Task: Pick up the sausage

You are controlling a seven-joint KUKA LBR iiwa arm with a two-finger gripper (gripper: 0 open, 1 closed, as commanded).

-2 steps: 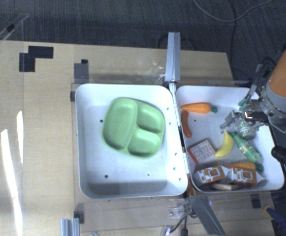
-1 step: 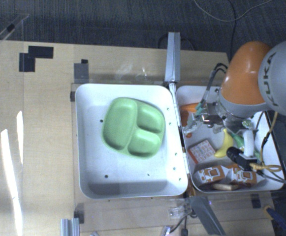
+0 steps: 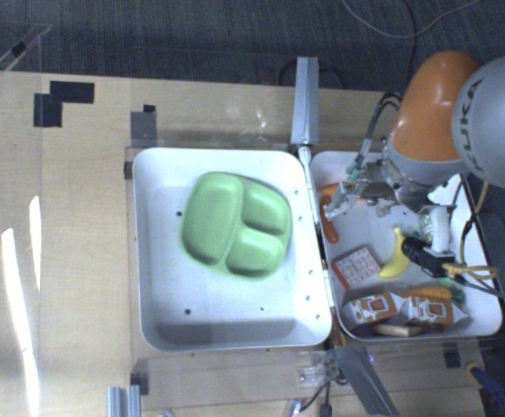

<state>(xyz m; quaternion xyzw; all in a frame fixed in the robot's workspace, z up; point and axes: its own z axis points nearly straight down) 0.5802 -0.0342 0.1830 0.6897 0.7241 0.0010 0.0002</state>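
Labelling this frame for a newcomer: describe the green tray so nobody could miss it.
Of the two white bins, take the left bin, the one away from the arm. The green tray lies upside down in its middle, with three rounded humps. It is the one green item there; the clutter is all in the right bin.
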